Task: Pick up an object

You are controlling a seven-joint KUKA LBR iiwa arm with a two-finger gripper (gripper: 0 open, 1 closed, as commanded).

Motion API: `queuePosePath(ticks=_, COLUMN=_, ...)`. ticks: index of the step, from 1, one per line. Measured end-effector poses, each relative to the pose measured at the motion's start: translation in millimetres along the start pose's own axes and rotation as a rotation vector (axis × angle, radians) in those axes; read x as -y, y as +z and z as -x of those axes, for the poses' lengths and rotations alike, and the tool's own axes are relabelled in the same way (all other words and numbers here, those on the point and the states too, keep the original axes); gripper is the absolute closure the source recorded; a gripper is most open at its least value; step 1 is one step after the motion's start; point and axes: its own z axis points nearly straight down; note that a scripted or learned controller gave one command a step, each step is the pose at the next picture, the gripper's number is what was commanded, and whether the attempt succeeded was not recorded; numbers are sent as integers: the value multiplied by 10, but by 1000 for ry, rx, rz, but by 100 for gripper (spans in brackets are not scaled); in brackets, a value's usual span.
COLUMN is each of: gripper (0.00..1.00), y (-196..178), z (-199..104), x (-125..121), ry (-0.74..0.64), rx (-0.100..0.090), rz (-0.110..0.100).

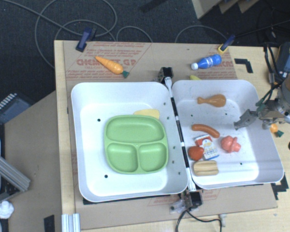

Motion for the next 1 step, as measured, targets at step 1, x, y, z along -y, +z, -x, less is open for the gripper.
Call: queuePosePath(ticks=1, gripper=0, y=1029, z=-117, x=174, ry=0, rx=0, rz=-1)
